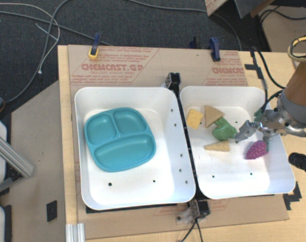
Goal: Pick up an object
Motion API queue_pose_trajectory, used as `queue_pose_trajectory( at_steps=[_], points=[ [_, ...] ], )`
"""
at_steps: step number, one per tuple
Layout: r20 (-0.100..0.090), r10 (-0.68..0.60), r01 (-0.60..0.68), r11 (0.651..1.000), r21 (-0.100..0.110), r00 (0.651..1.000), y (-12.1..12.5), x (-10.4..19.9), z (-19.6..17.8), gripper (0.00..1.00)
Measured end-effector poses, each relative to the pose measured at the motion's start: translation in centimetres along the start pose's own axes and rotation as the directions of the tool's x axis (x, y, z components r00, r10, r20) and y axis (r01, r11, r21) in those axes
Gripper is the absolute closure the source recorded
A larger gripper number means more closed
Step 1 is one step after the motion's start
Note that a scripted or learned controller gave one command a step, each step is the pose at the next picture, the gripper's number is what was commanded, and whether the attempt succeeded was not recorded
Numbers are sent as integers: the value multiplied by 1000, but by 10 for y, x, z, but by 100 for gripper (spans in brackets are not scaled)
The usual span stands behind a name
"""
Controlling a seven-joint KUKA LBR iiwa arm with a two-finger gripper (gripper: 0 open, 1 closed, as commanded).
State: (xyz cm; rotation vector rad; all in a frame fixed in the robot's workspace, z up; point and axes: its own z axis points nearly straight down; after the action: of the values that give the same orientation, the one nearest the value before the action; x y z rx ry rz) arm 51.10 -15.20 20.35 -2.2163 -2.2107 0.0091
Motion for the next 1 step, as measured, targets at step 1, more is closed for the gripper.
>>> queue_pose_trajectory(
  at_steps=[1],
  points=[
    [2, -3, 3, 1000, -10, 1000, 3, 0, -5, 0]
  ],
)
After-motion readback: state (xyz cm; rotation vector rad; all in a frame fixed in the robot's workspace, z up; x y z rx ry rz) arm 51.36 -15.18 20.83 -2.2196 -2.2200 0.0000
